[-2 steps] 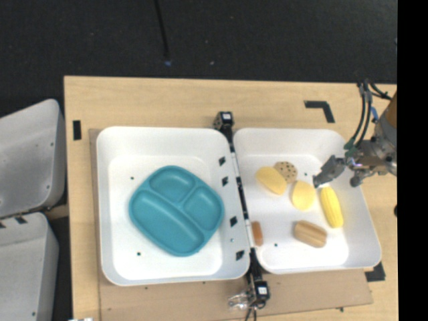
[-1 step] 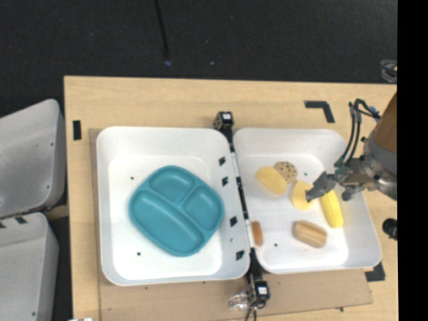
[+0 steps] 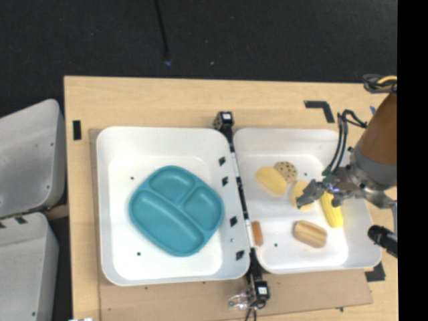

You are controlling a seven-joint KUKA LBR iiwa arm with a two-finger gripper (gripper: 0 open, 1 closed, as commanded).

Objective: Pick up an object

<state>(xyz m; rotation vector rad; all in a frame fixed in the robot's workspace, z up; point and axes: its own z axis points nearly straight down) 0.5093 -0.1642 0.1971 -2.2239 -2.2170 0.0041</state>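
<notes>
A light wooden bench (image 3: 167,102) is carrying two shallow white bins side by side, and it is sitting against a dark floor. The left bin (image 3: 117,146) is holding a teal divided plate (image 3: 175,209), which is lying flat and slightly turned, with three compartments showing on its upper face. The right bin (image 3: 281,263) is holding the small food items. The grey arm (image 3: 381,146), with its orange band showing, is reaching in from the right edge and is hanging over the right half of this bin. Its gripper (image 3: 319,194) is pointing down and leftward, and the dark fingers are sitting just beside a yellow corn cob (image 3: 332,210); whether the jaws are spread or pressed together cannot be told from this angle, and nothing is clearly lying between them.

The corn cob is lying lengthwise near the bin's right side, partly under the gripper. A tan bread roll (image 3: 310,233) is resting just below it, near the bin's lower edge. A pale yellow lemon-shaped piece (image 3: 271,179) is lying nearer the middle, touching a small brown speckled cookie (image 3: 287,170) at its upper right. A small orange stick-shaped item (image 3: 257,233) is lying against the bin's left wall, well apart from the others.
</notes>
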